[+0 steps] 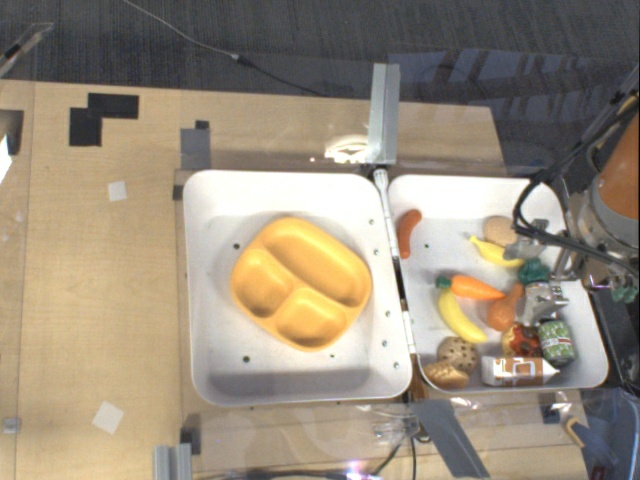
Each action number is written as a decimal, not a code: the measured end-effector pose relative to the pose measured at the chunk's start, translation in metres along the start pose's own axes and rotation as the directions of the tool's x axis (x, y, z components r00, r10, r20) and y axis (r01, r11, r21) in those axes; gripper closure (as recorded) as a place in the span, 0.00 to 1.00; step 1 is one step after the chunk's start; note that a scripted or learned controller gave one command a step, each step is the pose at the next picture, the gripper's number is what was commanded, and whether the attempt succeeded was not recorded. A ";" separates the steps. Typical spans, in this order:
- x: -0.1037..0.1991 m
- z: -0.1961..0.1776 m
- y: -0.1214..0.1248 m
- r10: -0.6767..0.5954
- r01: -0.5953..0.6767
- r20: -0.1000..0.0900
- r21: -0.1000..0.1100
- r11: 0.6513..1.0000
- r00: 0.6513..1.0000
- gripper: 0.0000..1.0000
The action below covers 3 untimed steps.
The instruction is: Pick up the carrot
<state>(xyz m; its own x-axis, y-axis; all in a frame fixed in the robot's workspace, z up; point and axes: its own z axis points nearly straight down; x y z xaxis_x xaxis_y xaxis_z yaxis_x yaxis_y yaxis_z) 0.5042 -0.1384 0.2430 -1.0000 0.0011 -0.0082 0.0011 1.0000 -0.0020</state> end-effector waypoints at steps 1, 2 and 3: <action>0.016 0.076 0.030 -0.120 0.120 -0.002 -0.003 0.993 0.993 0.00; -0.023 0.149 0.044 -0.341 0.341 0.013 0.005 0.940 0.940 0.00; -0.026 0.136 0.045 -0.347 0.347 0.019 0.008 0.938 0.938 1.00</action>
<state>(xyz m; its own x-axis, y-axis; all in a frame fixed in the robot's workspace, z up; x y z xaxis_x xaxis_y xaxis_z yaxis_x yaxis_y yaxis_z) 0.5310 -0.0941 0.1067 -0.9379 -0.3460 -0.0264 -0.3458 0.9382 -0.0131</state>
